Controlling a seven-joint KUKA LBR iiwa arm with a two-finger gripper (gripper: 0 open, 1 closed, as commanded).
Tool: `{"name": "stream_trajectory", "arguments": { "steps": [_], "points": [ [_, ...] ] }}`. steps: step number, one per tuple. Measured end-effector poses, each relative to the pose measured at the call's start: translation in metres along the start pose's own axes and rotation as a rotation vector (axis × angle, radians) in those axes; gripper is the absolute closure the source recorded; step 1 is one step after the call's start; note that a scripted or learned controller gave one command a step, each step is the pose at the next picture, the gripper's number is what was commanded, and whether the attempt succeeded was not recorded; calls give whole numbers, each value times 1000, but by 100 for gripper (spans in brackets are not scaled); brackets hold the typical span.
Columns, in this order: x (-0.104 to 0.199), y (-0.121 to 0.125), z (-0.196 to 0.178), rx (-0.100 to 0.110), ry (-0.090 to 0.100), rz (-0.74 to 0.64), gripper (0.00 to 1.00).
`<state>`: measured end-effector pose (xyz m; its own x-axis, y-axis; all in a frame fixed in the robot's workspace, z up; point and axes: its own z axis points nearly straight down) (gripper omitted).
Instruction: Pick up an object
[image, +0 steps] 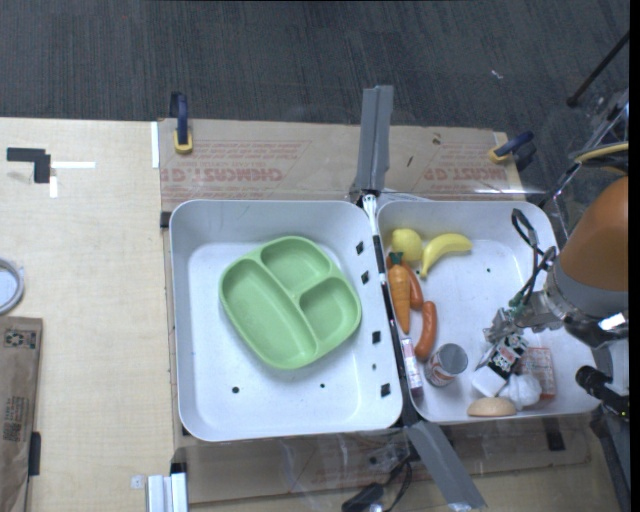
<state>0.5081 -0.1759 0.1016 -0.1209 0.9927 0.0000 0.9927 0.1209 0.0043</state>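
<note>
Packets (520, 362) heaped in the right bin (480, 225), just right of the can (447, 362), look light and crinkly, best pinched mid-body; gripper (503, 328) hovers above, its spread impossible to tell.

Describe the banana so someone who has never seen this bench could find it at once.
Start at the right bin, the one without the green divided plate. Look at its far left corner, near the divider between the bins. The banana lies there beside a yellow lemon and above an orange carrot; it alone is long, curved and yellow.
</note>
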Motion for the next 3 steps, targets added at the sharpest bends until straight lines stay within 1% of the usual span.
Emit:
{"name": "stream_trajectory", "arguments": {
  "steps": [1,2,3],
  "points": [
    [1,-21,8,-1,3,169,100],
    [14,-18,11,10,26,152,0],
    [73,-22,11,6,-1,355,0]
  ]
}}
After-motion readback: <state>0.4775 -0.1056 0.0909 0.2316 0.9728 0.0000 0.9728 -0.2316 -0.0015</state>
